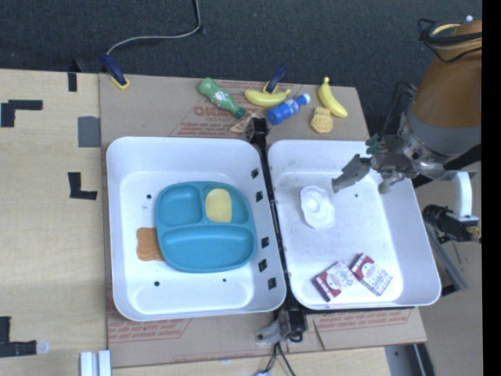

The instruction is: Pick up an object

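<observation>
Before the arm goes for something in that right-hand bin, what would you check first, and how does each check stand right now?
1. A target within reach: ok. A white crumpled lump lies in the right white bin, just left of the two-finger gripper.
2. Gripper free of load: ok, nothing shows between its fingers.
3. Room around the lump: ok. The two small red and white packets lie apart from it, nearer the front wall.
4. Gripper directly over the lump: not ok, it sits off to the right.
5. Height above the bin floor: cannot tell from this slanted view.
6. Left bin's blue divided plate out of the way: ok.
</observation>
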